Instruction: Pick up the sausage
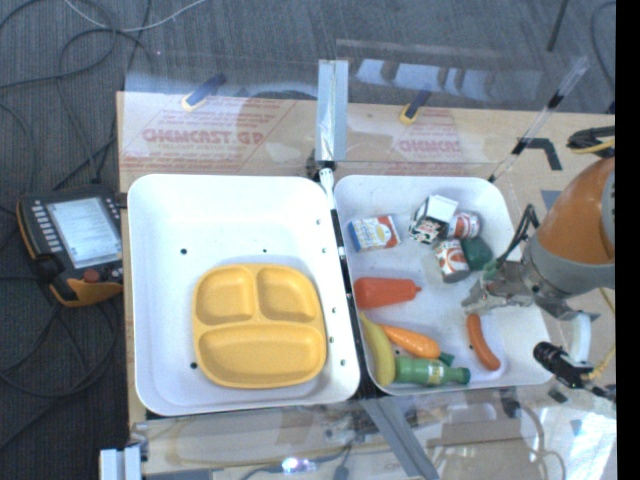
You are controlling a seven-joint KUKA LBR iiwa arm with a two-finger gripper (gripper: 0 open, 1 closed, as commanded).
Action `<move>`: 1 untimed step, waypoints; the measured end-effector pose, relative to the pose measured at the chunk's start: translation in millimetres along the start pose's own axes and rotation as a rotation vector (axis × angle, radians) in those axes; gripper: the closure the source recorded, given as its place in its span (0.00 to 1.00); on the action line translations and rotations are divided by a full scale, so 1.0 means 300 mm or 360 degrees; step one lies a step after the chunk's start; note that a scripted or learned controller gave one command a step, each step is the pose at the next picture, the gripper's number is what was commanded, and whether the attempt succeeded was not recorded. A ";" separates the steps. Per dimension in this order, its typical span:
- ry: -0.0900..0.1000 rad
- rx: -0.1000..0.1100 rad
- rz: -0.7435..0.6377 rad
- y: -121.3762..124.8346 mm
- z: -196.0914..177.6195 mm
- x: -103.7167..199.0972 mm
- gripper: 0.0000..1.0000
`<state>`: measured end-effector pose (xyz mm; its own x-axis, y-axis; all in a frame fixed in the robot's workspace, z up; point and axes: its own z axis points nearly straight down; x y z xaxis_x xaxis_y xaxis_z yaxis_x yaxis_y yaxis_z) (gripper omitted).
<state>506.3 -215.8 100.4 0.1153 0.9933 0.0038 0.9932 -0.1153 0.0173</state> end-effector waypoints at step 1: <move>0.0008 0.0005 -0.0006 0.000 0.001 0.011 0.00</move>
<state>506.8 -212.4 100.1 0.1112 0.9938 0.0086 0.9937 -0.1113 0.0140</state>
